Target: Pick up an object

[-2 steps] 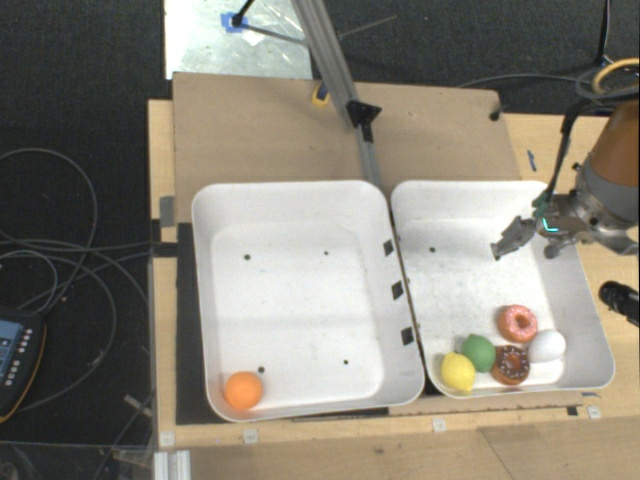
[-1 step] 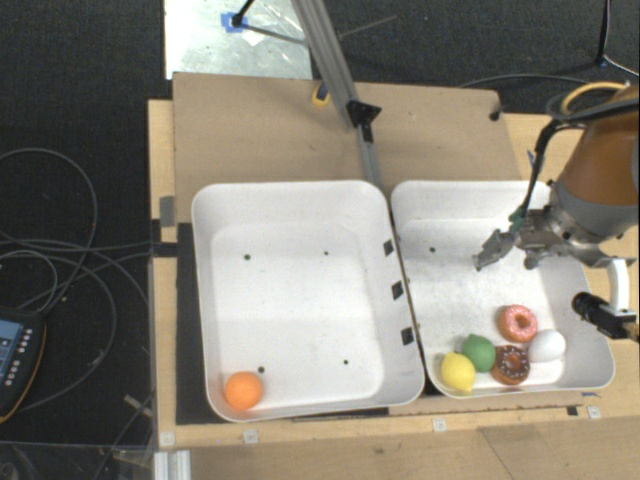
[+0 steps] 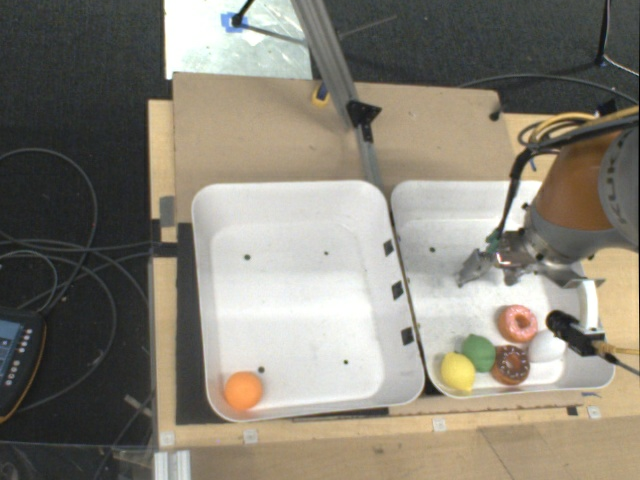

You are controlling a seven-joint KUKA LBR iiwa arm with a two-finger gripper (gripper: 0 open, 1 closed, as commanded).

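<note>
Your gripper (image 3: 490, 266) hangs above the right bin (image 3: 440, 223), fingers spread and holding nothing. Aim for the pink doughnut (image 3: 517, 322); descend straight, avoiding its neighbours.

**Arm reaching in, gripper spread and empty**

The grey arm (image 3: 590, 193) enters from the right, its orange band just above the wrist. Below the band the gripper (image 3: 492, 265) points leftward and down, its two fingers (image 3: 470, 270) splayed apart with nothing between them.
</note>
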